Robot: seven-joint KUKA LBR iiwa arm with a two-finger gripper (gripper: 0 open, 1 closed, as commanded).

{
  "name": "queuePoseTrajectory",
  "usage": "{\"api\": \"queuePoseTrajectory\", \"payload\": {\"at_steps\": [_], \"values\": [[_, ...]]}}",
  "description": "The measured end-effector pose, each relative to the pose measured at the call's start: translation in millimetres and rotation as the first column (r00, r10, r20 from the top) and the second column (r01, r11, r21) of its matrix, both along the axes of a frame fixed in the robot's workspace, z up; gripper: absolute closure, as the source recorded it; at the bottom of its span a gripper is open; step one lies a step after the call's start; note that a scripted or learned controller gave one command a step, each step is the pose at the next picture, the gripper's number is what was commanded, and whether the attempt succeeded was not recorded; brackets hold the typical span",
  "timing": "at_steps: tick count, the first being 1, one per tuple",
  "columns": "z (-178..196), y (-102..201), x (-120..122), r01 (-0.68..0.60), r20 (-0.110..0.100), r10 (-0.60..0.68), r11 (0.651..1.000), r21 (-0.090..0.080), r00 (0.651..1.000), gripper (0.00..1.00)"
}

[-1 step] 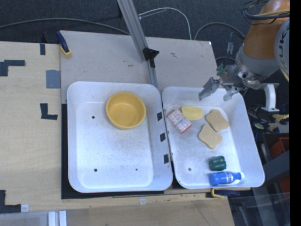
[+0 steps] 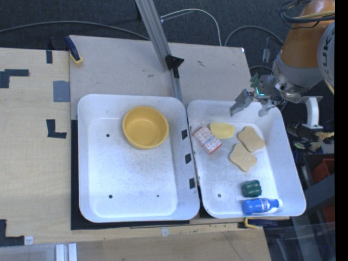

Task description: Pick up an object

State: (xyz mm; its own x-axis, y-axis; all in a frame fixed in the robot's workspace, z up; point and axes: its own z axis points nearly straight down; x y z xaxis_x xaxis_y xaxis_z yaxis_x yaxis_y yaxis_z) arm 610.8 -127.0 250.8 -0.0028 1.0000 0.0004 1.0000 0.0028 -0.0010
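Gripper hangs over the far rim of the right bin, at about one o'clock from that bin's middle. Fingers spread wide, nothing between them.

Candidates all sit in the right bin, loosely scattered. Yellow lemon-shaped piece lies nearest, just at seven o'clock from the claw, touching a small red-and-white box. Two tan bread slices lie at three and five o'clock of the lemon. Green cup and blue bottle rest near the bin's six o'clock rim.

Left bin carries a yellow bowl.

Judgement: pre-grasp pose; lemon is likeliest target.
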Motion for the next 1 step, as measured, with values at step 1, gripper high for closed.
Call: {"api": "queuePoseTrajectory", "payload": {"at_steps": [1], "values": [[-49.6,-8.6,1.6,0.002,-0.005,-0.002,1.0,-0.001,1.0,0.0]]}}
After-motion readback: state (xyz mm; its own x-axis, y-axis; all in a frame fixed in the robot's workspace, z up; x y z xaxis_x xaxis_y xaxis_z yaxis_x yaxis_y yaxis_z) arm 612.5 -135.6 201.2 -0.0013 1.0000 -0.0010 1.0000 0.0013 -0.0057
